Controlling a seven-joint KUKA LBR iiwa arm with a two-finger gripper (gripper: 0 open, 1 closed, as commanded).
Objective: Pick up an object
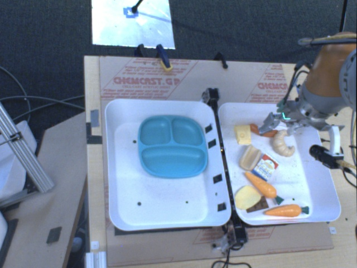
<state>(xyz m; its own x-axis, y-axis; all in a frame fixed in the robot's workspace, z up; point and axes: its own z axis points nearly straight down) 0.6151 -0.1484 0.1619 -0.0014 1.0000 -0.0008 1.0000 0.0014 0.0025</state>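
Seemingly poised, the grey two-finger gripper (pixel 277 121) hovers over the right white bin (pixel 329 197), just above the pale curled croissant-shaped toy (pixel 283 143); its grip state is unclear. Crowded neighbours risk a nudged, missed grasp.

White bins (pixel 128 205): smooth, glossy plastic. Blue divided plate (pixel 172 147): matt plastic. Bench board (pixel 184 77): printed cardboard-like sheet, matt. Carrots (pixel 261 184): shiny plastic. Surrounding floor (pixel 44 27): dark, rough carpet-like cloth. Arm (pixel 329 74): smooth casing.
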